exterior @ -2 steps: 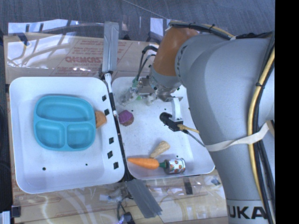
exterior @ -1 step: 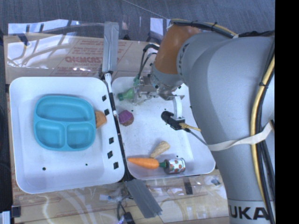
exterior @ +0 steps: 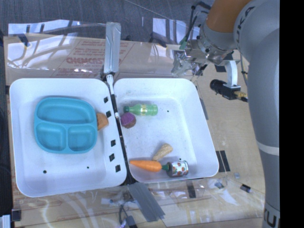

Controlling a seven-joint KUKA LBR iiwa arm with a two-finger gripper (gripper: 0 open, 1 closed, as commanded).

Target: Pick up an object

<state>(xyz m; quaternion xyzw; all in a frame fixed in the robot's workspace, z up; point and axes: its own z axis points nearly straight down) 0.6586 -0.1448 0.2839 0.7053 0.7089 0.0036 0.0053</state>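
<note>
Carrot in right bin — gripper above rim.

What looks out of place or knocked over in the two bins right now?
Little stands out. An orange-brown item is wedged half under the blue tray in the left bin. In the right bin, the green bottle and small can lie on their sides.

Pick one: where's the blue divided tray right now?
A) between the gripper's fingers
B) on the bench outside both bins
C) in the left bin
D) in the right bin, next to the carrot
C: the blue divided tray lies flat in the left bin, while the carrot lies in the right bin and the gripper is above that bin's far edge.
</note>
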